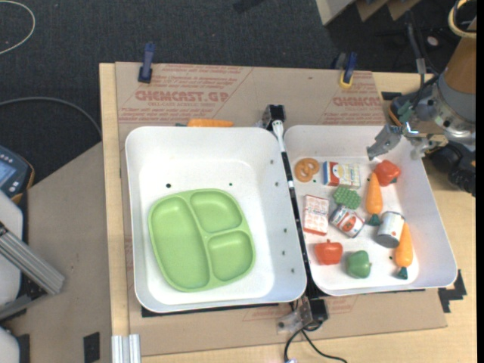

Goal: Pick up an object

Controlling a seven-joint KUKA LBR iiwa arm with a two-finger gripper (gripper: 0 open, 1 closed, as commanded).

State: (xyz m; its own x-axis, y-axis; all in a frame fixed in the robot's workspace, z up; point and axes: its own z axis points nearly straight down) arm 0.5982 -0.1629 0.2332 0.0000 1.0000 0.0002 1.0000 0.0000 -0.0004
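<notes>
Camera view: the gripper (395, 144) is seen over the right bin (442, 225), jaws spread wide, nothing held. Just below it lies a red toy pepper (386, 172), judged light, stiff and smooth; its rounded body would be pinched across. An orange carrot (373, 193) touching it crowds one side.

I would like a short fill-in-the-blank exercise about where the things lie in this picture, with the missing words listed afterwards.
1. The green divided plate lies in the ____ bin.
2. That plate has ____ compartments.
3. The pretzel lies in the right bin, near its ____ left corner.
4. The claw is above the ____ bin.

Missing words: left; three; far; right
</notes>
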